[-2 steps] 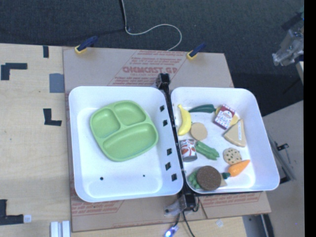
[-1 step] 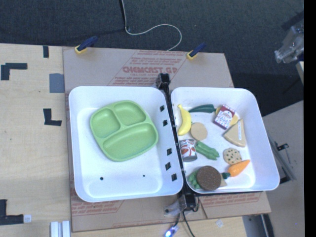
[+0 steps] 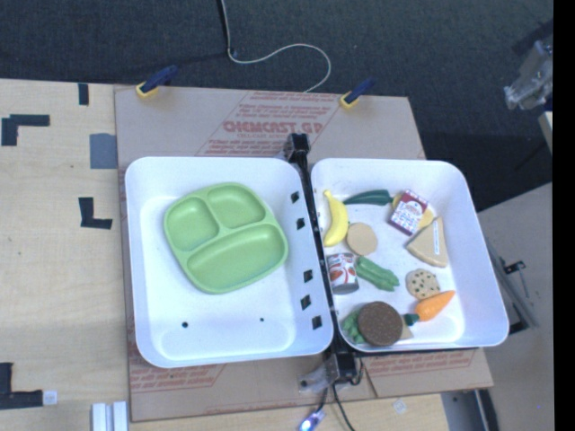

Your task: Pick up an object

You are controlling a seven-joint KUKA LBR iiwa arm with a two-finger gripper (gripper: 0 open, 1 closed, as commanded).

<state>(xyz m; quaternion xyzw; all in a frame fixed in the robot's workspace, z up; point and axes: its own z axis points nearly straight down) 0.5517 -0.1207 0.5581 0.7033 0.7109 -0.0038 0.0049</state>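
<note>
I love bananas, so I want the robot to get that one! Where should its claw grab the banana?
Probably best at the banana's thick middle, coming straight down from above. It lies flat in the right bin, curving lengthwise close to the left wall, with a round cracker touching its lower end. Closing across the narrow width near the middle should avoid both the wall and the cracker.

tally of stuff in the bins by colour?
Green: 4 - plate, two pods, leafy piece
Yellow/tan: 4 - banana, round cracker, wedge, cookie
Red: 2 - can, carton
Orange: 1 - carrot
Brown: 1 - patty
Total: 12
</note>
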